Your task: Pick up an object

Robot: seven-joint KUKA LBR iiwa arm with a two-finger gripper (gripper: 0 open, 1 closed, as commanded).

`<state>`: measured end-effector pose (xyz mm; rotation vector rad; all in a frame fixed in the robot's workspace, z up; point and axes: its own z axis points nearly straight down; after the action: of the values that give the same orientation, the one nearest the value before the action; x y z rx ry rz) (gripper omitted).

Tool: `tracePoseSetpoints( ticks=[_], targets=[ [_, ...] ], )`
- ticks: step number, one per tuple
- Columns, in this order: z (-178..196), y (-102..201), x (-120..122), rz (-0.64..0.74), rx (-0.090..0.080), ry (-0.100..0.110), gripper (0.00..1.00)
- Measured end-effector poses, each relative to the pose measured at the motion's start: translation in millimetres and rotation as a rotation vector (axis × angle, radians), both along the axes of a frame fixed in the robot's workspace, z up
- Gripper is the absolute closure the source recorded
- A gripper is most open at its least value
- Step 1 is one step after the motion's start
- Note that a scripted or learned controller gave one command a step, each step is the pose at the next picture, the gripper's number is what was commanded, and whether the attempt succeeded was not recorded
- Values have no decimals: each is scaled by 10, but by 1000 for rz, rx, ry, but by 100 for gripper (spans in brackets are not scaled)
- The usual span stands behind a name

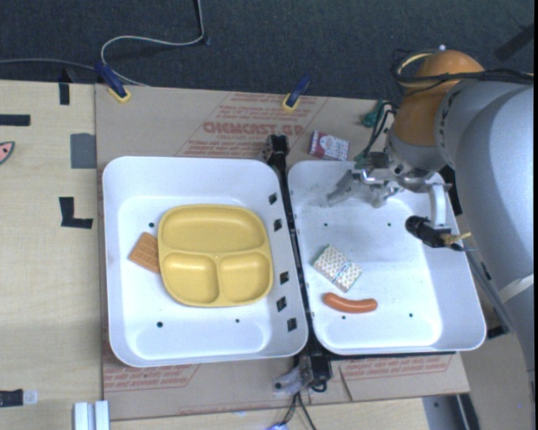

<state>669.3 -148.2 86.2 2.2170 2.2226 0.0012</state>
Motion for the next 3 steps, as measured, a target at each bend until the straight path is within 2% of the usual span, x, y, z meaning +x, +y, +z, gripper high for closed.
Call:
tracePoseSetpoints(
  ticks=[1,2,3],
  targets=[
    [101,-3,3,1,-3,-1,100],
    [98,-4,1,1,-4,0,0],
    [-7,546,-236,0,1,2,0]
  ],
)
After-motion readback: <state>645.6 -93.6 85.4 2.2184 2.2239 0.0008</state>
